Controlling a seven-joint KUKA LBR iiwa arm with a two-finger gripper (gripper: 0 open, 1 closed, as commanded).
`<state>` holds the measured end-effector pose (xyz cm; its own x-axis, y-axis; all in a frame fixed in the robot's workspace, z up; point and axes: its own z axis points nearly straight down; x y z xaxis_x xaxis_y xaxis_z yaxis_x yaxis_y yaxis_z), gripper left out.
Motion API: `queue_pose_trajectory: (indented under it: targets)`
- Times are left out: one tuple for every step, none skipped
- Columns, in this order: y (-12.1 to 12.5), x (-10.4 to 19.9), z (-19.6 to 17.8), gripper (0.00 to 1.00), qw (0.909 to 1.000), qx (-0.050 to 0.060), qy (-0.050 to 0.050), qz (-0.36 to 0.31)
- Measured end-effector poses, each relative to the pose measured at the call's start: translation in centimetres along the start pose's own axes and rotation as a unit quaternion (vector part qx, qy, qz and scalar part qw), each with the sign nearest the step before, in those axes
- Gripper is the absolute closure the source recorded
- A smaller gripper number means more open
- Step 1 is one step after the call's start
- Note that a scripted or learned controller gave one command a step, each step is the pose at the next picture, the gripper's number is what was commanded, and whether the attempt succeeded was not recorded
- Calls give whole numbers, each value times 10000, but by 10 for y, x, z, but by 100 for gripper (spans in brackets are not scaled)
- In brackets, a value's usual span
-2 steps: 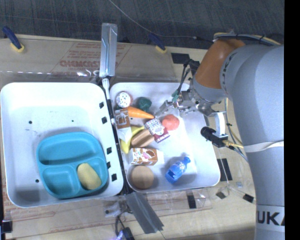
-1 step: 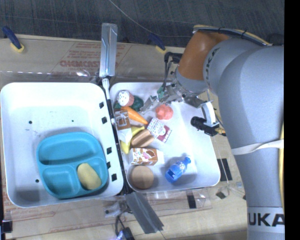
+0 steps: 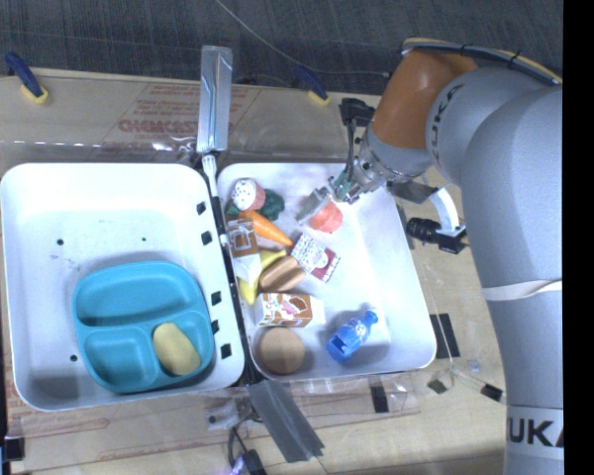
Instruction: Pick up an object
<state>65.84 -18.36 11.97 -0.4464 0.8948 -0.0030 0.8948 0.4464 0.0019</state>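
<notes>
Both white bins [image 3: 40,216] looked like smooth, slightly glossy plastic; the blue tray [image 3: 129,310] was matt plastic, and the bench [image 3: 455,295] bare wood.

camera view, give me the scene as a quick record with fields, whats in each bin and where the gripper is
left bin: blue divided tray with a yellow potato in its lower right compartment
right bin: carrot, blue bottle, brown round item, small cartons, pink-red item
gripper: low over the right bin's upper part, just above the pink-red item
fingers: too small to tell
arm: enters from the right, orange band above the wrist
object lifted: none seen
</notes>
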Motion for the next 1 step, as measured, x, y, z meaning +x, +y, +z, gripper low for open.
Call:
queue_pose_trajectory:
  targets:
    - [-22,-5,20,0,9999,-36,-6,147]
